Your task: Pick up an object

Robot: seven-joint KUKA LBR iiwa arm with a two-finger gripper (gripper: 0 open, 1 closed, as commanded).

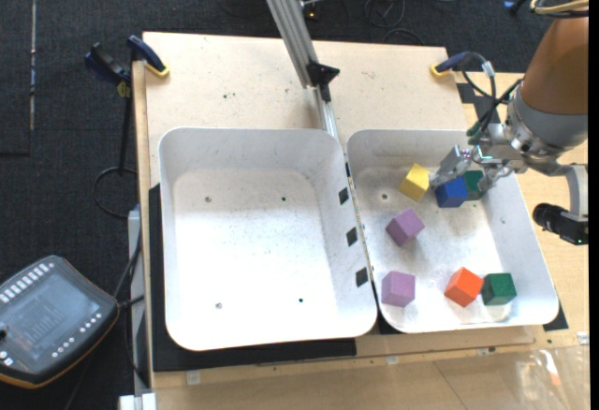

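The right bin (530, 254) holds several small cubes. My gripper (471, 167) hangs low over the bin's far right part, directly above a blue cube (450, 193) and a dark green piece (474, 182) that touches it. A yellow cube (416, 181) lies just left of the blue one. Further forward are a purple cube (404, 226), a second purple cube (398, 287), an orange cube (462, 286) and a green cube (499, 287). The gripper body hides how it meets the blue cube.
The left bin (178, 212) stands beside the right one, a shared rim between them. A slanted metal rail (285, 10) runs from the top to the bins' far edge. Clamps sit at the bench's far corners (150, 57). A pendant (51, 319) lies at the lower left.
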